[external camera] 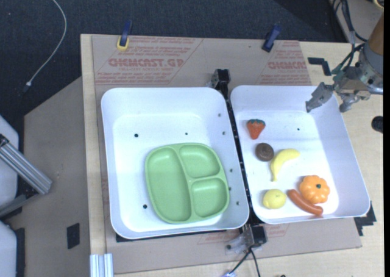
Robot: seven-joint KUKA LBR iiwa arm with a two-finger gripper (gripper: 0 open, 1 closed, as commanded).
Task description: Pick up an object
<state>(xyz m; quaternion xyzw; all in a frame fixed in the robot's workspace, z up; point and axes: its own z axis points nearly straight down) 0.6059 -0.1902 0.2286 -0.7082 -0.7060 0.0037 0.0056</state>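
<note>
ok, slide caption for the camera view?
Claw open over right bin's far corner; toy food below, green tray in left bin.

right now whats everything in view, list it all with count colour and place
shallow white plastic bins: two, white, side by side on the bench
green three-compartment plastic tray: one, light green, in the left bin
red toy strawberry: one, red with a green top, right bin, far end
brown round toy: one, brown, right bin, just below the strawberry
yellow toy banana: one, yellow, right bin, middle
yellow toy lemon: one, yellow, right bin, near end
orange toy pumpkin: one, orange, right bin, near right
red toy sausage: one, red-orange, right bin, under the pumpkin
clamps: two, one yellow-and-blue and one blue, far edge of the board
tool: one, grey, above the right bin's far right corner, fingers spread, holding nothing
</note>
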